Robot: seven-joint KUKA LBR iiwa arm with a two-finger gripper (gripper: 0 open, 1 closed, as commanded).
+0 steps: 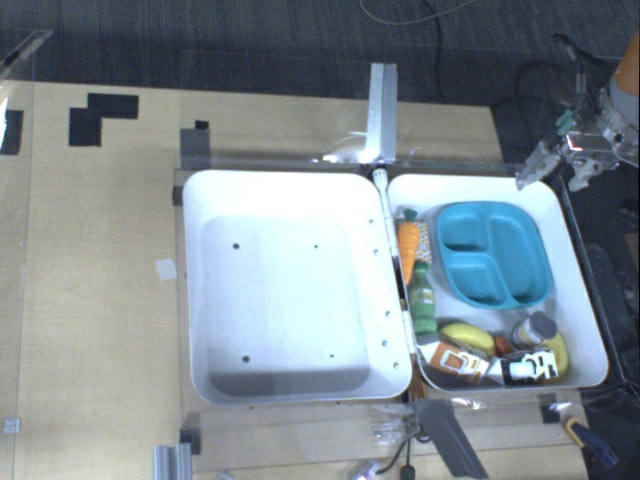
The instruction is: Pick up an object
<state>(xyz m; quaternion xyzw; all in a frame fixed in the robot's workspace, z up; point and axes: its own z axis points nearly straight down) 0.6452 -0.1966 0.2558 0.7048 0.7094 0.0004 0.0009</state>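
The right bin (575, 268) holds a blue divided tray (495, 253), an orange carrot (408, 243), a green bottle (423, 303), a yellow banana (468, 338), a small grey can (537, 327), a brown-and-white packet (460, 364) and a black-and-white bottle (527, 369). My gripper (555, 173) hovers over the bin's far right corner, above and to the right of the blue tray. It is open, and nothing sits between its fingers.
The left bin (285, 288) lies beside the right one, with a metal post (383, 113) at the far end of the divide. Black markers (100, 116) sit on the wooden bench at the far left. Cables (420, 8) run across the dark floor behind.
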